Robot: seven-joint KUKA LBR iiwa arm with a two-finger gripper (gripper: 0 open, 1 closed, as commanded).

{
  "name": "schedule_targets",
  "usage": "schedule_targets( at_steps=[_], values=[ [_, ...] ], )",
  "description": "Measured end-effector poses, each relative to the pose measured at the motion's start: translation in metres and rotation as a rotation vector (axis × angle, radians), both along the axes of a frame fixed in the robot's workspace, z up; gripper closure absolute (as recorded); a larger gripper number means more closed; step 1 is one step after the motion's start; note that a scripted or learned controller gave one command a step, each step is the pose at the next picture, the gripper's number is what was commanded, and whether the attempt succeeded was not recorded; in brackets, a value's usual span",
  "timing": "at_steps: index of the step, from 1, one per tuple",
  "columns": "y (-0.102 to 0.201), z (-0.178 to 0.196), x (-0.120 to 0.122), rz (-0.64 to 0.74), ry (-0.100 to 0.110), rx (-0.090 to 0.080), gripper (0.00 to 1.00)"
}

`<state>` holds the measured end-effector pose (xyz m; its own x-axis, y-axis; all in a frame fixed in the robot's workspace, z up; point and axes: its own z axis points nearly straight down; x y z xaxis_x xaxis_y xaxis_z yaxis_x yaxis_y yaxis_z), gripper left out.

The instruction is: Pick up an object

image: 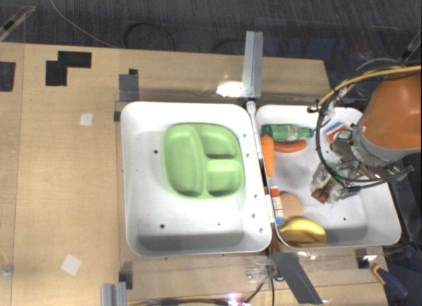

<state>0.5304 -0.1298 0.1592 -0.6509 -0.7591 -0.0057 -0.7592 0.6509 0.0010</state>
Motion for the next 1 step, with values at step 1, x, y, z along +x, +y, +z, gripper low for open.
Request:
schedule_targets(
  at_steps=[1],
  values=[
    [-0.0541, 0.0607, 0.0020, -0.379, -0.009, -0.005, 1.00]
  ],
)
